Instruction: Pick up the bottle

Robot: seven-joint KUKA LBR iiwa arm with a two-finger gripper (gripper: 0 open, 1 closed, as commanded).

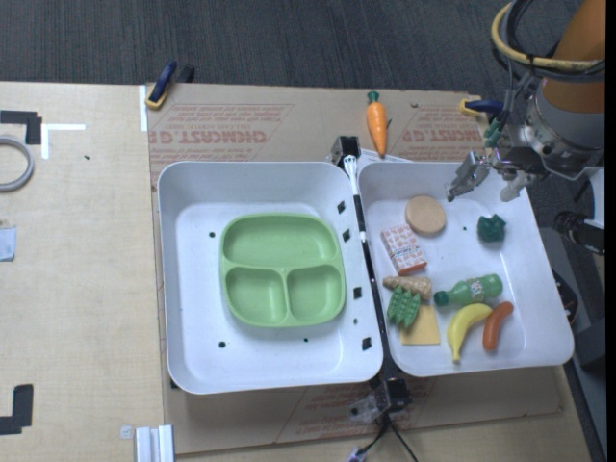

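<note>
Bottle point(469, 290): green, lying on its side in my right bin point(539, 258), low in it, just above the banana point(464, 327) and sausage point(495, 324).
Long axis: nearly across the bin, cap to the right, slightly raised.
My hand point(486, 173): above the bin's top edge, fingers spread apart, holding nothing.
Direction: bottle lies well below my hand, slightly left.
Neighbours: cookie point(425, 215) and green broccoli point(492, 227) sit between.

Robotics lab test bench. Evidence: grey arm with orange band point(577, 37) and looped cabling at the right; two shallow white bins point(183, 287) clipped side by side on a cardboard sheet point(241, 128) over a pale wooden bench point(67, 287); black tape markers point(24, 123) on the benchtop. Contents are props: plastic toy food point(467, 323), a green divided tray point(282, 269), a toy carrot point(375, 121).
</note>
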